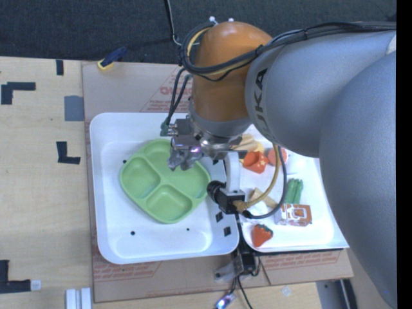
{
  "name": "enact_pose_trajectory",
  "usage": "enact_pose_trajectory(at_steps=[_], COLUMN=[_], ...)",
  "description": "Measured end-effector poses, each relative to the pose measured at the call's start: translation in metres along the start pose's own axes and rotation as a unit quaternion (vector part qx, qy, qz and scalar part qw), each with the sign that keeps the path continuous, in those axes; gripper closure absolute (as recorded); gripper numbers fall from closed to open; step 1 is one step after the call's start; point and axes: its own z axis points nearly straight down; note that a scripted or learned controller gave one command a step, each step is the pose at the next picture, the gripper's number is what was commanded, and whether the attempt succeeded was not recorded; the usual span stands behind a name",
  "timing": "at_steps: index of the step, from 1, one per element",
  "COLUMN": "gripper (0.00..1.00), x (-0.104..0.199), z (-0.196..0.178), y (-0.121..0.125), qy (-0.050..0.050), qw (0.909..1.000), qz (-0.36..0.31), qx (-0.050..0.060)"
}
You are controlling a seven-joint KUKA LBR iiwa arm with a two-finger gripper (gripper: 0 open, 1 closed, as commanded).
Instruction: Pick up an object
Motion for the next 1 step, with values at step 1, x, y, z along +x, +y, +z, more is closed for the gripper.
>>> enact_pose_trajectory(at_steps=[1], gripper=[1.00], x=[0.0117], z=[-0.1075], y=[-0.0522], qy=[0.005], qw=[0.9999], qz=[-0.001], qx=[-0.011])
